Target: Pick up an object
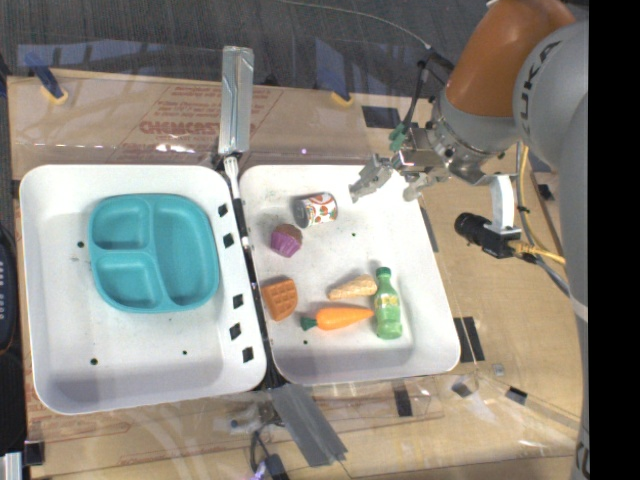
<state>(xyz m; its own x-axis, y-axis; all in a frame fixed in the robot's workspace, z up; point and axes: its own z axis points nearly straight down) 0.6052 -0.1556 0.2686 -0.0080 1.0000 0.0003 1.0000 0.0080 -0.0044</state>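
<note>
My gripper (388, 184) hangs above the far right part of the right bin (425, 353), fingers spread open with nothing between them. Below it and to its left lies a small red and white can (316, 209) on its side. A purple toy (286, 240) sits beside the can. Nearer the front lie an orange waffle-like piece (280, 298), a carrot (338, 318), a tan bread-like piece (352, 289) and a green bottle (387, 305).
The left bin (50, 368) holds a teal divided plate (154, 250). A divider with black clips (240, 268) runs between the bins. A grey metal bar (236, 98) stands behind them. A black cable part (485, 233) hangs at the right.
</note>
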